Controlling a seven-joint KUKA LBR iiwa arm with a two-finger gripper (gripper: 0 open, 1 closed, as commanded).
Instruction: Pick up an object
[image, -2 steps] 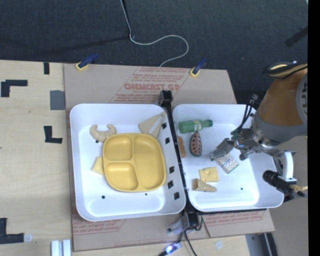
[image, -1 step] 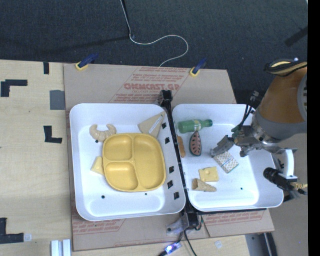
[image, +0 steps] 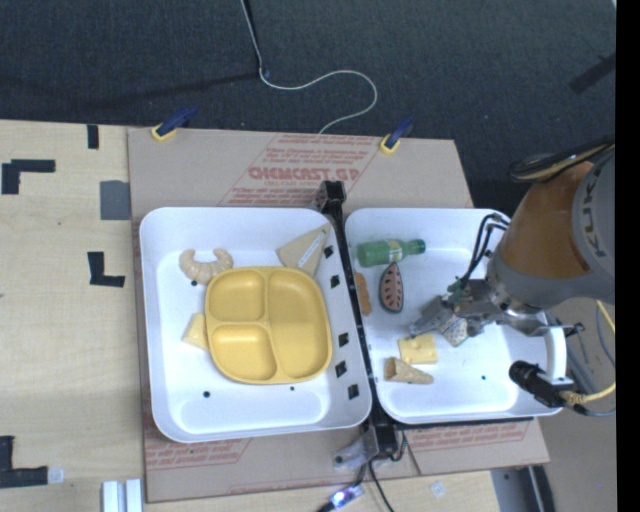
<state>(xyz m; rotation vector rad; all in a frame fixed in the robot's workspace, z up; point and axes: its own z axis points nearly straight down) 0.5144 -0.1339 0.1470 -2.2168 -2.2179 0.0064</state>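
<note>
Reaching in over the right shallow white bin (image: 470, 405), the grey two-finger gripper (image: 447, 322) sits low near its middle; finger state cannot be told. A pale yellow cheese-like wedge (image: 418, 349) lies just beside it, toward the bin's front edge, not held.

- A green bottle (image: 390, 250) lies on its side near the back of the right bin (image: 470, 400).
- A dark oval object with a reddish pattern (image: 391, 288) lies just in front of the bottle.
- A pale yellow block (image: 418, 349) lies near the front of the right bin.
- A tan wedge (image: 408, 372) lies just in front of the block, touching it or nearly so.
</note>
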